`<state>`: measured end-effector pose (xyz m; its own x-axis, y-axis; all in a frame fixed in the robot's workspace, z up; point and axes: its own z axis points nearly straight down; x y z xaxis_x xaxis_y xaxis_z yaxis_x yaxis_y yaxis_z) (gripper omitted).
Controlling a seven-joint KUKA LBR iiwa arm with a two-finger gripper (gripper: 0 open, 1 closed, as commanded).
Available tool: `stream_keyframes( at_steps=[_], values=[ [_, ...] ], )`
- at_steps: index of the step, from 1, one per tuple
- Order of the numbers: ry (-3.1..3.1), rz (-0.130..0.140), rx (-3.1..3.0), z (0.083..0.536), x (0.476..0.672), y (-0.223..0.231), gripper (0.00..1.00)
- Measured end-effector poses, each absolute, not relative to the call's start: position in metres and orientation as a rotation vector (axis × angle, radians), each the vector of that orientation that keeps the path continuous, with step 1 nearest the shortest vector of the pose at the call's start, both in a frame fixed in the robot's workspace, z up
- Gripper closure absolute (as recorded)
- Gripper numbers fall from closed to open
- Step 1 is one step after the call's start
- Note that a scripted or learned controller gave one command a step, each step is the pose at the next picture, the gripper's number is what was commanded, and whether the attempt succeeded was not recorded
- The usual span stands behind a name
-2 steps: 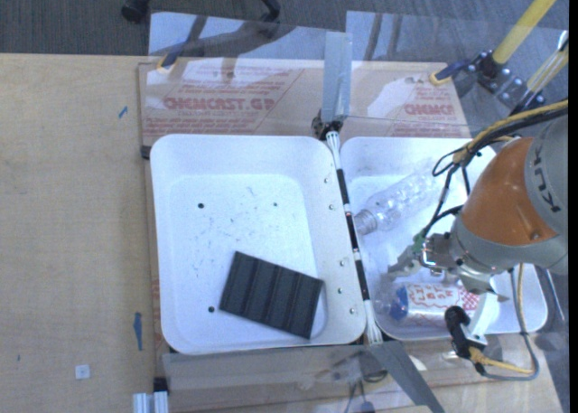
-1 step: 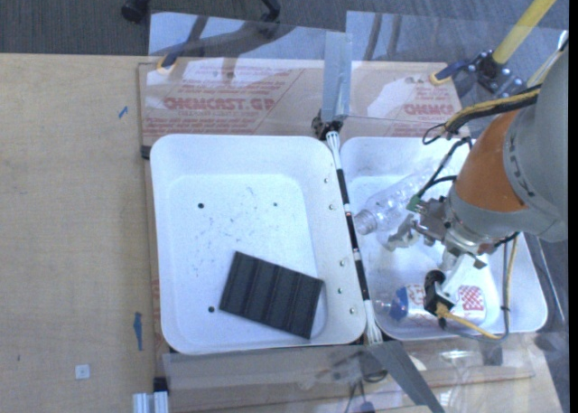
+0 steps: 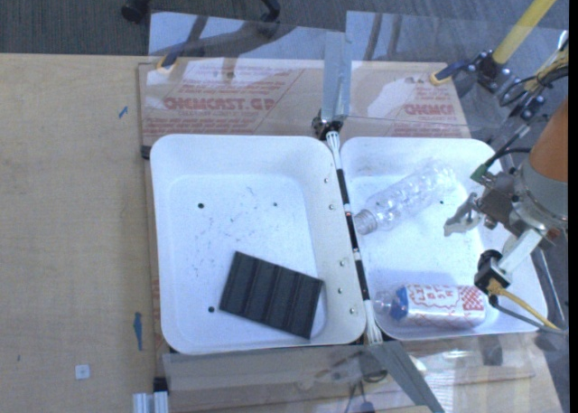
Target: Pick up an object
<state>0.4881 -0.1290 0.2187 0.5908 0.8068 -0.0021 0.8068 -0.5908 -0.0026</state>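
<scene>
A clear, crushed plastic bottle (image 3: 406, 196) lies slantwise in the right bin (image 3: 424, 154), its cap end toward the divider. Along that bin's front wall rests a second bottle with a red-and-white label (image 3: 435, 303). A black ridged rectangular slab (image 3: 271, 294) lies flat in the front of the left bin (image 3: 181, 167). My gripper (image 3: 476, 244) hangs over the right side of the right bin, between the two bottles and to their right. Its fingers are spread open, with nothing between them. It touches neither bottle.
The grey arm with its orange band (image 3: 553, 158) comes in over the right bin's right rim. Cables and a yellow rod (image 3: 533, 14) sit at the back right. A metal divider post (image 3: 336, 86) stands behind the seam between the bins.
</scene>
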Motion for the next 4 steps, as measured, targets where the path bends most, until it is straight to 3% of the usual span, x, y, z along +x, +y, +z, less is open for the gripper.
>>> stream_keyframes(
  at_steps=[1, 2, 3, 4],
  values=[
    [-1.395, 0.004, -2.815, 0.115, 0.481, -0.106, 0.0],
    [-1.672, 0.003, -2.661, 0.156, 0.479, -0.122, 0.0],
    [-1.903, -0.007, -2.504, 0.088, 0.481, -0.112, 0.0],
    [-1.91, 0.002, -2.495, 0.114, 0.484, -0.174, 0.0]
  ],
)
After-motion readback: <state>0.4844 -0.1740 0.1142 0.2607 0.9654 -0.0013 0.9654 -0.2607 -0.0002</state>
